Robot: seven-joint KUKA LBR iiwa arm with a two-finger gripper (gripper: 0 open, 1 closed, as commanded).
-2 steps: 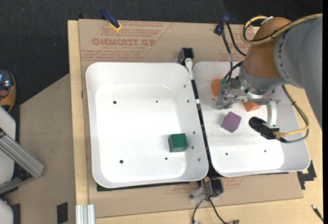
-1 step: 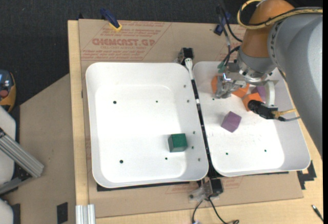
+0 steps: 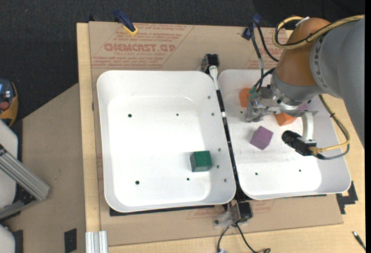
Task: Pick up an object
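hand (image 3: 253, 114) over rt bin (image 3: 278, 185), purple block (image 3: 261, 137) nearby

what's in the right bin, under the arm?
In the right bin: a purple block in the open, and orange pieces partly covered by the gripper. Anything directly beneath the wrist is hidden.

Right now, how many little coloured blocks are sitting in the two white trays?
4 visible: green block in left bin; purple block and two orange pieces by the gripper. The arm may hide more.
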